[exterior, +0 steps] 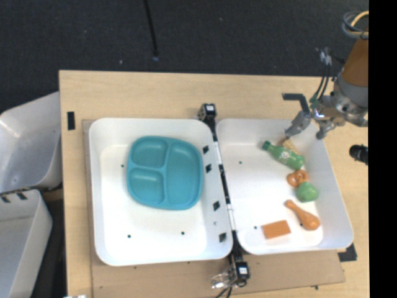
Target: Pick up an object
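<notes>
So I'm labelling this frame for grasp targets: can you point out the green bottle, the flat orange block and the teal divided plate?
Green plastic bottle [285, 154]: camera view, middle of its body.
Flat orange block [276, 230]: camera view, centre of its top face.
Teal divided plate [186, 166]: camera view, its large right compartment.

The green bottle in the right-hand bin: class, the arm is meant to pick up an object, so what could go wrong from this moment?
1. The gripper is open above the right bin's far end, off the green bottle's middle, so closing here might pinch only its tip or miss.
2. The bottle lies tilted and looks rounded, so it may roll or slip.
3. The orange-and-green toy lies just beyond it and could be knocked.
</notes>
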Tool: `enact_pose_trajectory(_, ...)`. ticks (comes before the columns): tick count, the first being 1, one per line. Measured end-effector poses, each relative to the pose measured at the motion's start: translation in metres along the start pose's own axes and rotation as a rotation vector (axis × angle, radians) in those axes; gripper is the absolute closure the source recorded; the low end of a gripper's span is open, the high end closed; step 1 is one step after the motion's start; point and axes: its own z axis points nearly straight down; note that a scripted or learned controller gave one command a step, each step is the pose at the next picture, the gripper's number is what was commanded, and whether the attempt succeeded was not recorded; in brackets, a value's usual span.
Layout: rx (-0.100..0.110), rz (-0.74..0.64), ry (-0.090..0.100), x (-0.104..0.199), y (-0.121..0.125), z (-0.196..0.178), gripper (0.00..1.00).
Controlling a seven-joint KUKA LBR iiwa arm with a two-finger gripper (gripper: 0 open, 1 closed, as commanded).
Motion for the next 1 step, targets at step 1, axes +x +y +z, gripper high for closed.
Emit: enact_pose_trajectory(1, -0.001, -0.001, 0.000, 0.0044, -0.0016, 0.0612, 0.00)
